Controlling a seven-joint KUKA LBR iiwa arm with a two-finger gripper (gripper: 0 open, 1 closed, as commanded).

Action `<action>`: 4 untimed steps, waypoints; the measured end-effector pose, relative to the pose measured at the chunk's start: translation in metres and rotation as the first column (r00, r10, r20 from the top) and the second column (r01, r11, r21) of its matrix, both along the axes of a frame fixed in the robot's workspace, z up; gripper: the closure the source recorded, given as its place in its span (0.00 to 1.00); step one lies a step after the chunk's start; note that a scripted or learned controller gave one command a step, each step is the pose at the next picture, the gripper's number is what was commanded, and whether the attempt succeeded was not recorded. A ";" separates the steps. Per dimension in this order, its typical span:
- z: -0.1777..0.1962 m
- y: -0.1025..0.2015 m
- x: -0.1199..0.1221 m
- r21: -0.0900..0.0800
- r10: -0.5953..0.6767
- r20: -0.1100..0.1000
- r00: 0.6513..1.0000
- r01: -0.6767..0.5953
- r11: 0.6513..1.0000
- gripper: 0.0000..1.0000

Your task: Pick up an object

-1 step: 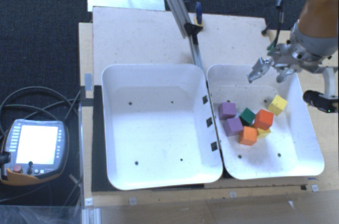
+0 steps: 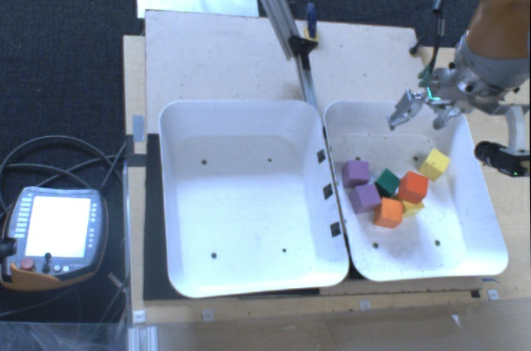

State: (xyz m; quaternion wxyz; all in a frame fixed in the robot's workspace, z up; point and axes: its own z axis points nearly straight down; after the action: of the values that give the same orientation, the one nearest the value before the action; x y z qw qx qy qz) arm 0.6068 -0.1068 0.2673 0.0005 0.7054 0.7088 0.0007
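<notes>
Coloured blocks (image 2: 388,193) clustered in right bin (image 2: 465,258), end effector (image 2: 423,110) above, apart

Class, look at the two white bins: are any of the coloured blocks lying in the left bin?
No. The blocks, such as the green block and the purple blocks, all lie in the right bin.

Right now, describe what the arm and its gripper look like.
The arm is rounded, with a broad orange section above a grey wrist housing. Dark cables loop around its top and down its side. The gripper is pale metallic grey with two slim fingers, and a small green light glows near its base. A black fitting with a green dot sits lower on the arm's right side.
</notes>
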 end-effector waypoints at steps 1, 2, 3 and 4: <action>-0.055 -0.002 -0.010 -0.001 -0.003 -0.005 1.000 0.003 1.000 0.00; -0.105 0.004 -0.018 0.000 -0.003 -0.005 1.000 0.003 1.000 0.00; -0.156 -0.002 -0.009 0.004 -0.003 0.004 1.000 0.003 1.000 0.00; -0.141 -0.003 -0.007 0.000 0.001 0.012 1.000 -0.001 1.000 1.00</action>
State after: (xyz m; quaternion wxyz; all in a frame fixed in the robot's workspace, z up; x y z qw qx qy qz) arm 0.6002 -0.1096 0.1267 0.0044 0.7049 0.7092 0.0050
